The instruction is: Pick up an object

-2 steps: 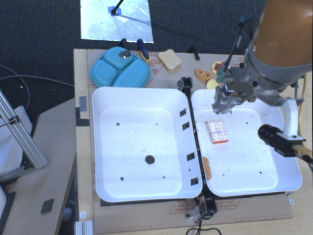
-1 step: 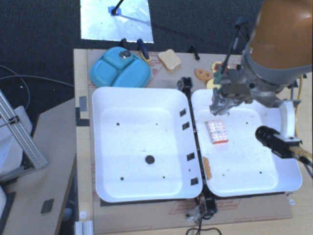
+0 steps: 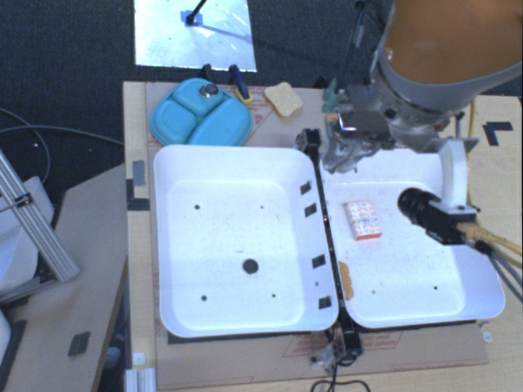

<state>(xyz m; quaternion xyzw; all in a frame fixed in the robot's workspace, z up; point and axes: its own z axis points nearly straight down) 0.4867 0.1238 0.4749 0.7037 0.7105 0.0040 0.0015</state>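
Camera view: the gripper [image 3: 341, 155] is seen poised over the far left corner of the right bin [image 3: 482, 292], apart from any object; nothing is gripped, and how far it is parted cannot be told. A small patterned box [image 3: 363, 220] lies flat mid-bin, well exposed for picking. An orange strip [image 3: 346, 279] rests against the bin's left wall.

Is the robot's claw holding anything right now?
I can't tell. The gripper hangs over the right bin's back corner, nothing visible in it; the patterned box lies apart.
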